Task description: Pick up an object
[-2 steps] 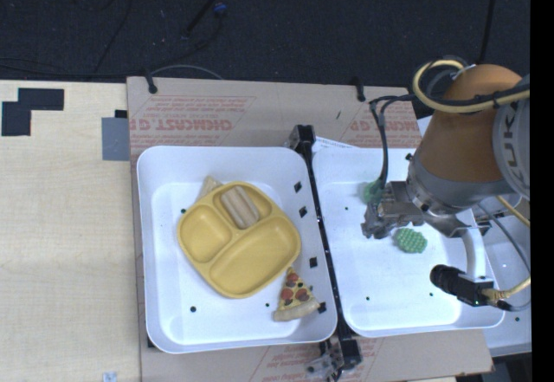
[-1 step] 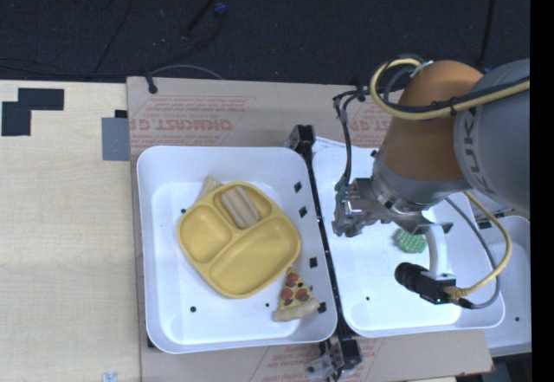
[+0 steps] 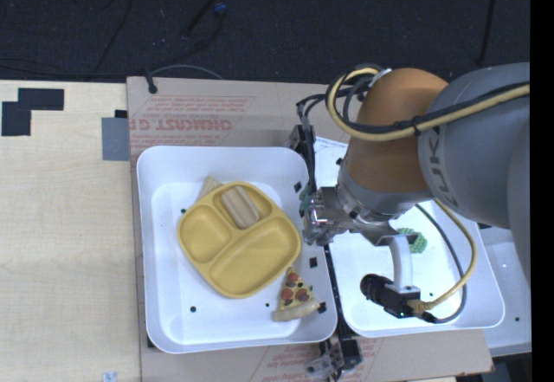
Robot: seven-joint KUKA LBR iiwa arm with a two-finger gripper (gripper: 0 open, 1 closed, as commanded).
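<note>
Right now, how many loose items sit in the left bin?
2: a yellow plate in the middle of the left bin, and a pizza slice by the plate's lower right edge. The right bin lies partly under the arm, so more may hide there.

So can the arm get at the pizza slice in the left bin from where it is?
Probably yes. The pizza slice lies bare in the left bin, beside the yellow divided plate, nothing on top. The arm hangs over the right bin, next door.

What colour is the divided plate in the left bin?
The divided plastic plate is yellow, seen best in the camera view.
</note>
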